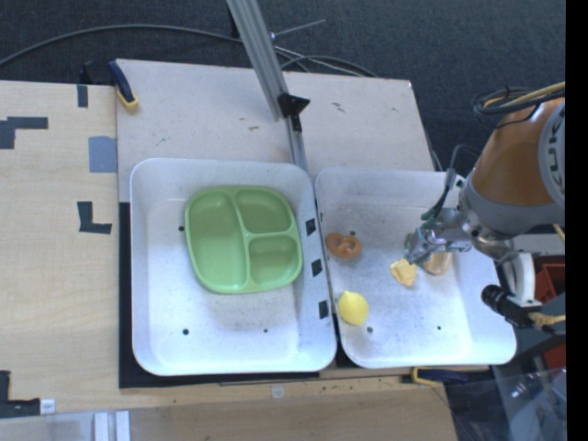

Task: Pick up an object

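Yellow wedge (pixel 402 273), a small pale piece, lies on the floor of the right bin (pixel 459 343), toward that bin's middle and a little to its right half. The gripper (pixel 424 246) hangs just above and to the right of the wedge, its dark metal tip very close to it, perhaps touching; whether the jaws are apart or together cannot be told from this slanted view, and nothing can be seen clamped between them. A tan lump (pixel 439 263) sits just right of the wedge, partly under the gripper. Left of the wedge, near the bin's left wall, rests an orange ring-shaped piece (pixel 344 245), and below that, close to the same wall, a round yellow ball (pixel 353 308). Bare white floor lies below and to the right of the wedge, out to the bin's near rim and right wall. The grey arm with its orange band (pixel 514 168) comes in over the bin's right wall. Across the divide, the left bin (pixel 152 338) holds a green divided tray (pixel 244 239), well apart from the wedge.
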